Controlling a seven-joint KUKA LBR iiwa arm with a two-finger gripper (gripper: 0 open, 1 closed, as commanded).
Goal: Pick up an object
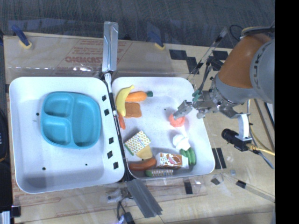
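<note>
- Nearest the camera, along the right bin's front edge, lie a sausage and a carton.
- Pincer hangs at that bin's right edge, just over a pink toy.
- Nothing is gripped; the whole pick seems left.
- Whether the pincer is apart or together, I cannot tell.

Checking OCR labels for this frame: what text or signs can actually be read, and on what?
"CHEMCAS…": red print, partly legible, on the clear sheet behind the bins; the smaller red lines above it are too blurred to read.
Small carton in the right bin: printed graphics, too small to read.
Patterned box: a diamond pattern, no readable words.
Blue tray: no text.
</note>
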